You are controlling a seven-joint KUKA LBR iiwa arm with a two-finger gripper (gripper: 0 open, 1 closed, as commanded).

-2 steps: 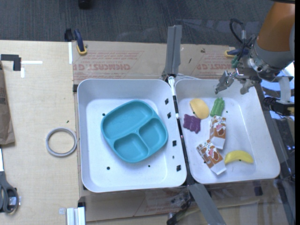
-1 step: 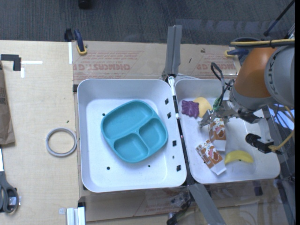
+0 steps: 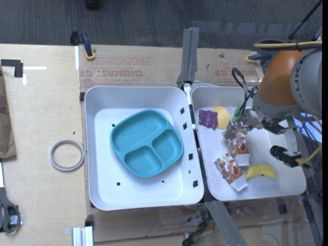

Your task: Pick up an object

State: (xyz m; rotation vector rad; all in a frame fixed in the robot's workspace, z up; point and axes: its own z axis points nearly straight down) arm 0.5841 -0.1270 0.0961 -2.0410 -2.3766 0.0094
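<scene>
My end effector (image 3: 231, 132) is over a light, crinkly snack packet (image 3: 239, 148); grip state unclear; I'd pinch its flat middle.

We see the pincer (image 3: 231, 132) low in the right bin (image 3: 287, 188), above a carton (image 3: 239, 148); second carton (image 3: 229, 171), banana (image 3: 261, 172), purple piece (image 3: 208, 118) nearby. Left bin (image 3: 97, 188) carries a teal tray (image 3: 147, 143).

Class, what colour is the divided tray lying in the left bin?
Teal blue. The divided tray shows plainly in the camera view, lying in the left bin.
</scene>
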